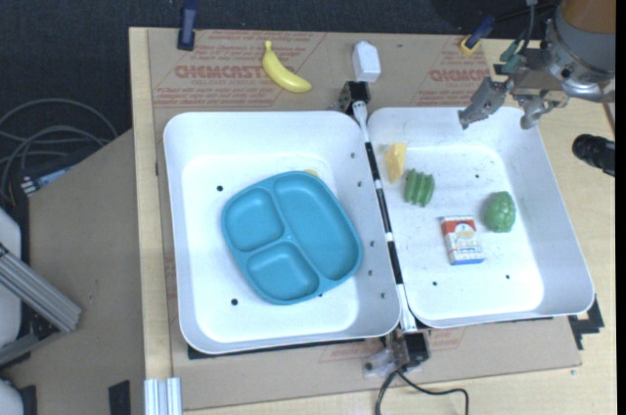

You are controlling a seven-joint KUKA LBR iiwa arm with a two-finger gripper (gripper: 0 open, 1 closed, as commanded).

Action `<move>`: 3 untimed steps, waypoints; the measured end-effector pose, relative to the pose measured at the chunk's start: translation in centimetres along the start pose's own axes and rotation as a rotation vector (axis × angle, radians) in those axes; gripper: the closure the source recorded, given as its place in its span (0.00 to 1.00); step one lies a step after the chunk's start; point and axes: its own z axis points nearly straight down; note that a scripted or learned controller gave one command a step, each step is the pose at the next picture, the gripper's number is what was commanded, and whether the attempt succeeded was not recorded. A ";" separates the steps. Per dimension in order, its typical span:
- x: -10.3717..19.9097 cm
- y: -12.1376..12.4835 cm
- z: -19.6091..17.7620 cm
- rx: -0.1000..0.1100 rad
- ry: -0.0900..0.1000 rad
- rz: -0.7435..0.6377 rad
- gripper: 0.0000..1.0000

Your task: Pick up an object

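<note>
My gripper [506, 110] hangs open over the far edge of the right bin [548, 286], its two fingers spread apart with nothing between them. In that bin lie a pale yellow piece [394, 161] by the left wall, a ridged green vegetable [419, 187] beside it, a round green object [499, 211] toward the right, and a small red-and-white box [463, 240] nearer the front. All of them sit below and to the left of the gripper, apart from it.
The left bin [196, 159] holds a blue divided plate [289, 235]. A yellow banana [283, 70] and a white clip [366, 61] lie on the cardboard behind the bins. A blue clamp [187, 23] sits at the far left corner.
</note>
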 end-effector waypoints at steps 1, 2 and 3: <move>1.1 -3.4 15.8 0.004 0.001 0.001 0.00; 1.2 -5.2 19.5 -0.015 -0.003 -0.001 0.00; 2.3 -7.9 19.5 -0.020 -0.007 0.000 0.00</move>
